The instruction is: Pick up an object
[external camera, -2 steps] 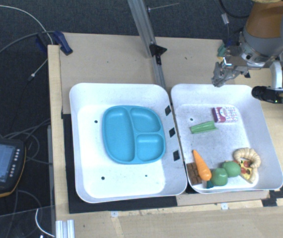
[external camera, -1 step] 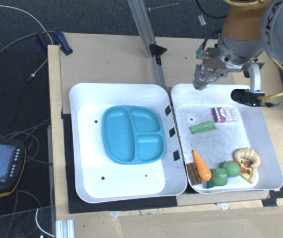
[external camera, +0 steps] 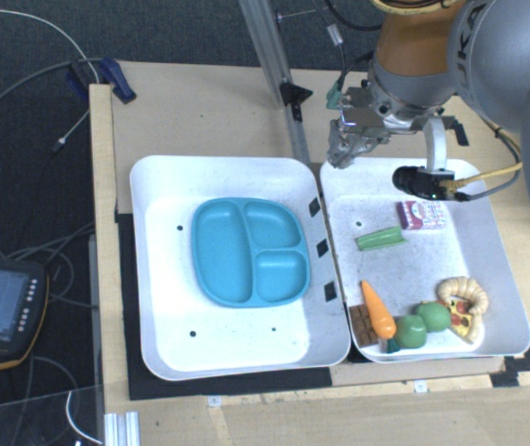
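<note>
The grey arm with its orange band is seen entering from the upper right of the frame, much of its bulk cut off by the top and right edges. Its metal two-finger gripper (external camera: 341,154) is found above the top left corner of the right-hand shallow white bin (external camera: 507,277), near the seam between the two bins. Nothing is seen between its tips, and whether it is wide or narrow cannot be told: the tip is small, dark and blurred against the bin rim.

In the right bin, a green cylindrical stick (external camera: 379,239) lies near the middle, with a small purple and white packet (external camera: 421,215) just beside it toward the upper right. A black device with a green light (external camera: 425,181) is mounted over the bin's upper edge, partly covering it. Along the lower edge a cluster is gathered: an orange toy carrot (external camera: 377,310), a brown chocolate-like block (external camera: 362,326) partly hidden under it, a green rounded toy (external camera: 423,325) whose exact shape is hard to make out, and a cream-coloured curled toy with red and yellow markings (external camera: 462,306), touching one another closely.

The left-hand white bin (external camera: 158,277) is occupied by a light blue three-compartment plastic plate (external camera: 249,251)
</note>
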Tool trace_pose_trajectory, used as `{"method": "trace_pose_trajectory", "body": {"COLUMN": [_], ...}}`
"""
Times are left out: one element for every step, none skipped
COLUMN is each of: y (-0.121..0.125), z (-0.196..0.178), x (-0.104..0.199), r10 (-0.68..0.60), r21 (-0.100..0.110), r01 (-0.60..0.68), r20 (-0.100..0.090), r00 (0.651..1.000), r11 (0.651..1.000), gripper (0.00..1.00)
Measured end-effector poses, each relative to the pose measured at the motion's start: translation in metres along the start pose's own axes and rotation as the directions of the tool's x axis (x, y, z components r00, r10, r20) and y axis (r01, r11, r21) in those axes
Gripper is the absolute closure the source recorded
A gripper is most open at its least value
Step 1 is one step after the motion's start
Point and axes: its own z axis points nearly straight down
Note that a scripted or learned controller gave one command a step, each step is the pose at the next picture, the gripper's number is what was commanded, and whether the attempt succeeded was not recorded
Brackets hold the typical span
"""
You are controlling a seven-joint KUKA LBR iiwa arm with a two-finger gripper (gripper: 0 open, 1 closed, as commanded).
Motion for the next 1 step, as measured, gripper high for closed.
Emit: {"method": "trace_pose_trajectory", "body": {"y": [0.0027], "z": [0.0063], "x": [0.0595], "r10": [0.001], "r21": [-0.002], "r01": [-0.001], "r20": [0.002], "r00": [1.0], "r11": [1.0], "gripper": [1.0]}}
